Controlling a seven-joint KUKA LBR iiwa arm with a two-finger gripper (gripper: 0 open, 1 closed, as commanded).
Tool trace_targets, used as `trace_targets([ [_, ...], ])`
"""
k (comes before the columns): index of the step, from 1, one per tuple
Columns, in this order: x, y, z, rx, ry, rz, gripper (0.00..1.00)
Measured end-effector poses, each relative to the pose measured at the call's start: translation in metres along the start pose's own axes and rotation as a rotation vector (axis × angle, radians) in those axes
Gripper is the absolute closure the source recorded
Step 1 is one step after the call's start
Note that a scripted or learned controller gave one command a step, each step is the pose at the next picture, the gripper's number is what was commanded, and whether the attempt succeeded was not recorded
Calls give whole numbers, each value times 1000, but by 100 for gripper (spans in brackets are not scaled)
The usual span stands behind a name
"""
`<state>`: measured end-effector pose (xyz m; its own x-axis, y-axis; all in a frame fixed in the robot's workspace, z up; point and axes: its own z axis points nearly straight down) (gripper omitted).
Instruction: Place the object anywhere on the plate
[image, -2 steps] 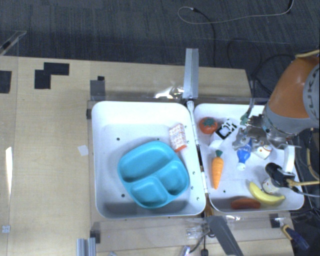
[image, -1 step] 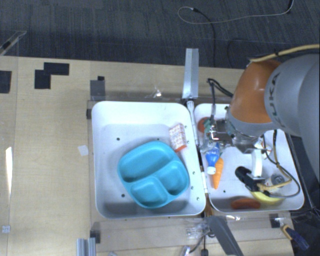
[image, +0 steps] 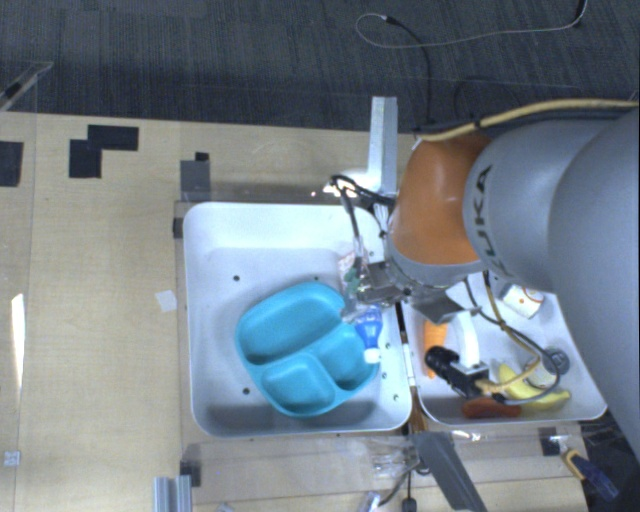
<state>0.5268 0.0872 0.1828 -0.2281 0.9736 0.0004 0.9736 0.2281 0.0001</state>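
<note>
You cannot tell how far the tool (image: 366, 298) is open; the small blue object (image: 368, 328) just below it, at the plate (image: 285, 332) rim, looks light, stiff and slippery, so take it across its middle.

You have a sky-blue divided plate (image: 295, 350) in the left white bin (image: 215, 290), and a darker blue item (image: 368, 328) with a white tip. The right white bin (image: 583, 398) shows a yellow banana (image: 525, 388), an orange piece (image: 436, 335) and a red piece (image: 490, 408). Your tabletop (image: 90, 330) is pale tan with black blocks.
</note>
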Motion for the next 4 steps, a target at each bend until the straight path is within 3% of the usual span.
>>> trace_targets([
  [1,4,-39,-18,-1,0,-242,100],
  [2,-39,-11,-17,-5,-2,-500,100],
  [3,3,-12,-1,-4,-1,-758,100],
  [4,-1,-39,-1,-2,-1,-957,100],
])
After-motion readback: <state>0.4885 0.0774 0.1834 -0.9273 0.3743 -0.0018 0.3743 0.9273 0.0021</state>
